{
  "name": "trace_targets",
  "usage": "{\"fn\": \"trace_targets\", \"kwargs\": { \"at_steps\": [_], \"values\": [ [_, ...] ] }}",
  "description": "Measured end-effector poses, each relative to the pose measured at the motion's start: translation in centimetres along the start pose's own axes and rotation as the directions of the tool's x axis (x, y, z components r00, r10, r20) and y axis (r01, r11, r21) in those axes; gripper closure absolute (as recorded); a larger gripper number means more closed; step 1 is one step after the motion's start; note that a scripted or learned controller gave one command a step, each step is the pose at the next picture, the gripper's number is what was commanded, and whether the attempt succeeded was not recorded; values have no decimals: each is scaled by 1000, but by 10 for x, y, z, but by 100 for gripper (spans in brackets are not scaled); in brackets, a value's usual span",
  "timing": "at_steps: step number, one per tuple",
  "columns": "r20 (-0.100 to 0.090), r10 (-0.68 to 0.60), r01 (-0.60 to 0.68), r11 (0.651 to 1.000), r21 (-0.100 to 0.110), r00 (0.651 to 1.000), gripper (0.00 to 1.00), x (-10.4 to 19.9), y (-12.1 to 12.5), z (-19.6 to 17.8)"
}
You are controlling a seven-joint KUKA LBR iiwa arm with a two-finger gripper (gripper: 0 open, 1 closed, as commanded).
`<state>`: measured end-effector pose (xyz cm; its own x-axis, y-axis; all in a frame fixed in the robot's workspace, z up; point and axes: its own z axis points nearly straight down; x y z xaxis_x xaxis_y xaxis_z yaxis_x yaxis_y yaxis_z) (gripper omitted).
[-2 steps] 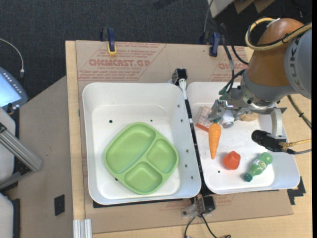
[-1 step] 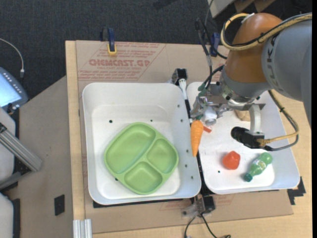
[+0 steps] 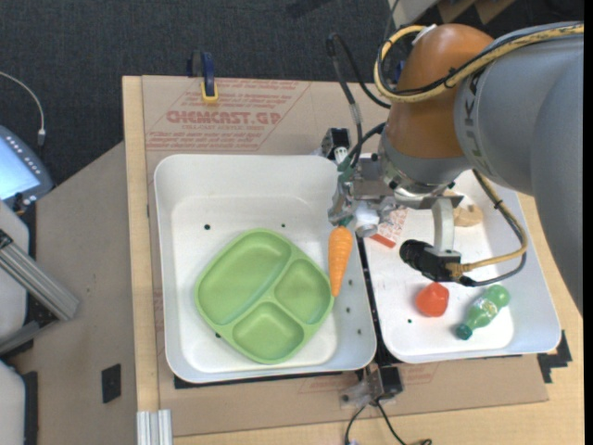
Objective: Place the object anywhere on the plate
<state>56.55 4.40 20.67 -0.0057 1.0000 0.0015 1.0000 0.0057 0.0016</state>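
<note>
The left bin point(image 3: 185, 202) holds a green plate point(image 3: 264, 290) with three sections, sitting toward six o'clock of the bin floor. At the plate's three o'clock is the carrot point(image 3: 339, 258), orange, pointing from twelve down to six, its thin tip just over the plate's rim and its thick end up against the underside of the gripper point(image 3: 357, 215). The gripper is above the wall where the two bins meet, at the left bin's three o'clock. Whether it is clamped on the carrot or merely above it cannot be told from here. The arm point(image 3: 528, 109) crosses the right bin point(image 3: 408, 336) from two o'clock. In that bin, toward six o'clock, a red ball point(image 3: 432, 299) lies just beside a green bottle point(image 3: 484, 311) on its side at the ball's three o'clock.
</note>
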Motion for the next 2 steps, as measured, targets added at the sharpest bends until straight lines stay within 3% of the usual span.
{"fn": "trace_targets", "kwargs": {
  "at_steps": [1,2],
  "values": [
    [-1,-2,2,1000,-2,1000,100,57,-7,-25],
    [1,4,-4,1000,1,1000,0,53,-7,-24]
  ]
}}
